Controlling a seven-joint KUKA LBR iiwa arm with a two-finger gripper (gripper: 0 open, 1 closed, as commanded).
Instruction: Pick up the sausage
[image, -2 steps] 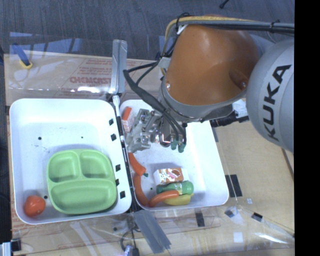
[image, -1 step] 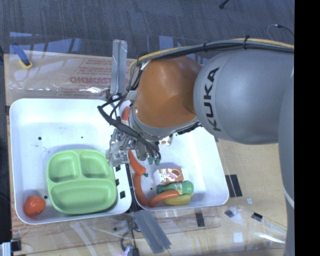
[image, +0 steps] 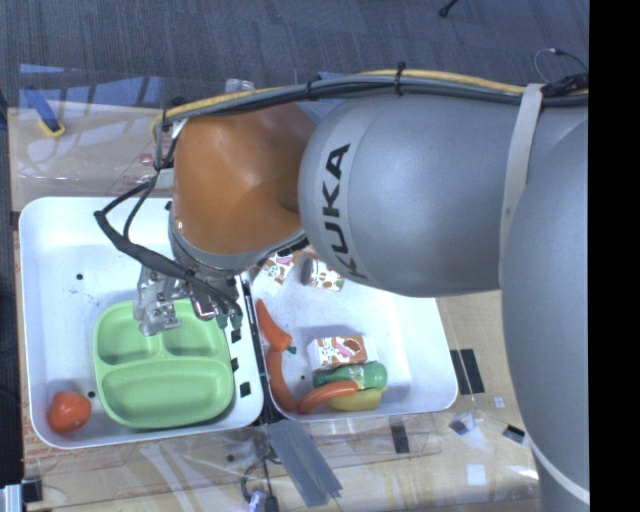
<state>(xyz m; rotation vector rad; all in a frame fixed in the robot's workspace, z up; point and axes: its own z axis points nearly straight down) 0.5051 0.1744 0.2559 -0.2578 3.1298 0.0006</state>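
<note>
Arm: the big grey arm (image: 430, 170) swings in from the right and hangs low over the left bin (image: 50, 250), wrist pointing down.
Gripper: the gripper (image: 165, 310) sits right above the top edge of the green tray (image: 165, 385); its metal fingers look slightly apart with nothing between them, though shadow and cables blur it, so I can't call that for sure.
Sausage: my best guess is the long reddish-orange piece (image: 272, 325) in the right bin (image: 430, 360), lying just beside the wall shared by the two bins.
Why there: it looks dropped in loose, leaning along that wall, which leaves little room for a finger on that side.
Gap: gripper and sausage sit in different bins, so the pick looks not yet begun.
Tomato: one red tomato (image: 68, 411), bottom-left corner, just beside the tray.
Other toys: one small printed box (image: 340, 351), one curved orange piece (image: 282, 385), and a green-and-yellow toy cluster (image: 352, 385), all crowded together at the front of the right bin.
Count: two bins, one tray with three compartments.
</note>
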